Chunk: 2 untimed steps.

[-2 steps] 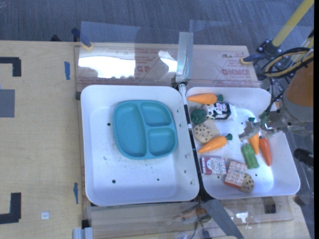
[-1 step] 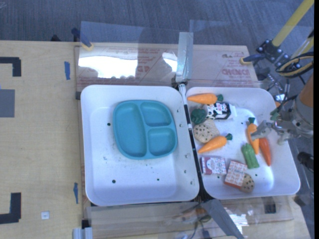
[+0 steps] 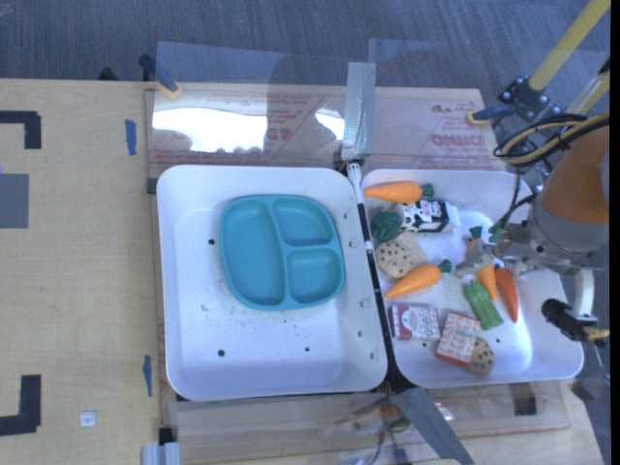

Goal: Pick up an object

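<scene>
While the gripper (image 3: 481,252) hovers over the right bin (image 3: 557,356), its opening unreadable to us, we judge approach underway: descent onto the carrot (image 3: 506,292) just below it.

Plate (image 3: 281,251) in left bin (image 3: 184,356) (centred)

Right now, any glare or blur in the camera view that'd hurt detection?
Camera view: strong white glare on the clear panel behind the left bin; soft overall focus, so small toys in the right bin lack fine detail; the blue plate is evenly lit with faint shadows; arm slightly blurred at the right.
</scene>
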Each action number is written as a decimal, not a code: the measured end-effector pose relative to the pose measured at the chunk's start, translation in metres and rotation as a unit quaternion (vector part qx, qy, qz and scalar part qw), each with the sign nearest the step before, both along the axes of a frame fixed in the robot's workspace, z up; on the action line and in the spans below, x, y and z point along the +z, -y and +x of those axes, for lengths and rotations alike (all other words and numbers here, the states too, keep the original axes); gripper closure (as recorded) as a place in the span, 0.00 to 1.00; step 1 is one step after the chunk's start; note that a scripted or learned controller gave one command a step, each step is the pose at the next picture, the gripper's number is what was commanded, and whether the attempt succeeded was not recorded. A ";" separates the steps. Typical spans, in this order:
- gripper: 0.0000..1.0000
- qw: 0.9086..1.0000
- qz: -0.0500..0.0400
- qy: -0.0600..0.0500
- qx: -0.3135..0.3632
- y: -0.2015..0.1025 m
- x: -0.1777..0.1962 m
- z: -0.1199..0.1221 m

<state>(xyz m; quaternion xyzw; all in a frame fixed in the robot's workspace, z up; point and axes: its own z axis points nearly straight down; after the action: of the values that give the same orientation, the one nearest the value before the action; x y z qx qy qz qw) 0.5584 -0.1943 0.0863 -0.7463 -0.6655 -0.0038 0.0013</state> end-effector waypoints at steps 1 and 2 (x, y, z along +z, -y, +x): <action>1.00 1.000 -0.002 -0.001 -0.001 0.004 0.007 0.000; 1.00 0.999 -0.003 0.000 -0.050 -0.041 0.098 0.009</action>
<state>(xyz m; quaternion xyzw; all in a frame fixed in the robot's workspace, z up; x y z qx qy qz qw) 0.5679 -0.1533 0.1841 -0.7786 -0.6275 -0.0018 -0.0009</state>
